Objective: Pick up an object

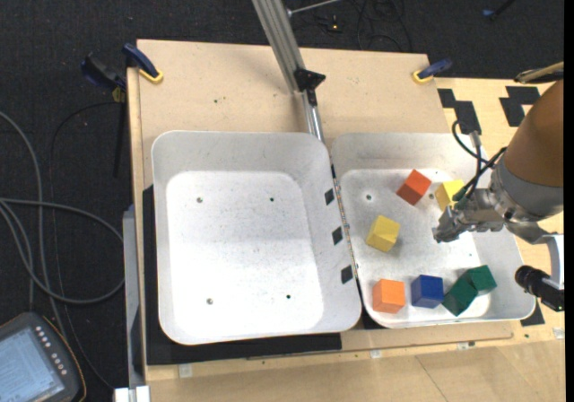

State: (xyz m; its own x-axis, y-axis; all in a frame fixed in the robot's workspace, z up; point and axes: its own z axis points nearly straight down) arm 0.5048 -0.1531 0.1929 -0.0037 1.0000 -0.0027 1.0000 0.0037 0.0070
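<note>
Fingers low in right bin, btwn cubes, near far edge.

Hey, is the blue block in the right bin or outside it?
In. The blue block sits on the floor of the right bin, near its front rim, between an orange block and a green block.

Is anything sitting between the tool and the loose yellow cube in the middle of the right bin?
Nothing visible does. The tool hangs over bare bin floor, and the yellow cube lies to its left with open white floor between them. The red-orange cube sits farther back, the blue cube nearer the front, both off that line.
</note>
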